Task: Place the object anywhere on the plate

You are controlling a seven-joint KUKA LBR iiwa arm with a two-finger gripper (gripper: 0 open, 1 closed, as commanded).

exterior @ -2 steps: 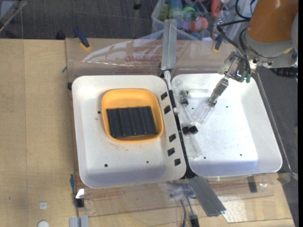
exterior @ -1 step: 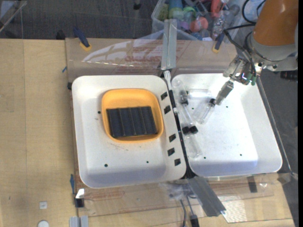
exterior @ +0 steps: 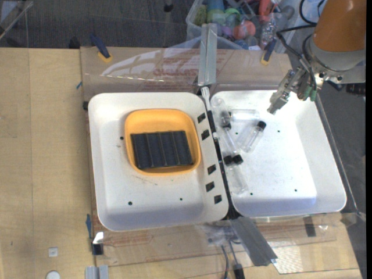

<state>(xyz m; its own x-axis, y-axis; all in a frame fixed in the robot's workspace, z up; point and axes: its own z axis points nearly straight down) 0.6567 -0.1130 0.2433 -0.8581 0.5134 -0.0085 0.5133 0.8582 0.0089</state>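
Camera view: dark ridged block (exterior: 161, 149) already sits flat on orange plate (exterior: 163, 121) in the left bin (exterior: 104, 156), w/ the hand (exterior: 278, 103) well right of plate, over the right bin (exterior: 302, 156), gripping nothing visible, can't tell how far open.

An orange plate (exterior: 163, 121), squarish with rounded corners, lies flat in the left white bin (exterior: 110, 202). A dark grey ribbed slab (exterior: 161, 149) with 5 raised bars lies flat on the plate, covering most of its floor and reaching toward its near rim, its long side running across the plate, slightly skewed.
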